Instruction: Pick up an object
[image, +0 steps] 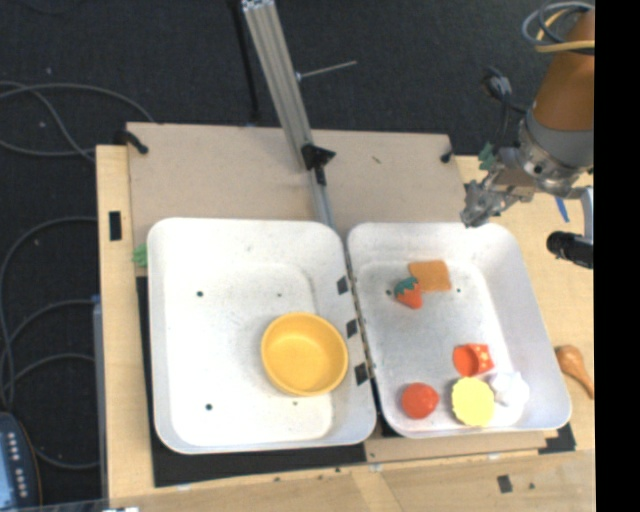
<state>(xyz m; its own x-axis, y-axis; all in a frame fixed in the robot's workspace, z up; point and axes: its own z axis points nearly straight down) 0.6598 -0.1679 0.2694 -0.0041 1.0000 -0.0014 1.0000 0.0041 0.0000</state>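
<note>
We see the gripper (478, 212) over the right bin's (530, 300) far corner; its grip we cannot tell. The orange block (430, 275) lies at seven o'clock, well apart.

Grey metal pole (285, 95) slanting over the bench (top centre), black cables (45, 330) at left, wooden spoon-like piece (572, 366) at right
</note>
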